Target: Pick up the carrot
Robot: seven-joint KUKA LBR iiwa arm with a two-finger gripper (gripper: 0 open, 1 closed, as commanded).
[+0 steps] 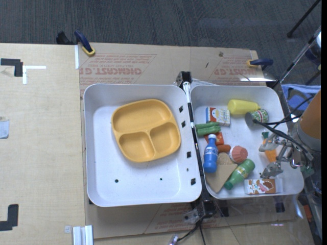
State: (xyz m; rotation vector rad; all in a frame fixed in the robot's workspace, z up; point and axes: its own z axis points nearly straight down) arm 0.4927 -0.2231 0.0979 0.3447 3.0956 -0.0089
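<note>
The carrot (219, 139), a short orange piece with a green top, lies in the right bin (286, 185) between the blue bottle (210, 154) and the small carton (218, 115). My gripper (273, 160) hangs over the right side of that bin, well to the right of the carrot and apart from it. Cables and orange fittings cover the gripper's tip. The carrot is partly crowded by the bottle and a round red-orange toy (238, 152).
The right bin also holds a yellow toy (242, 106), a green bottle (240, 172), a bread slice (220, 170), a flat packet (261, 186) and a round green-patterned item (259, 116). The left bin (102, 188) bears a yellow divided plate (146, 129).
</note>
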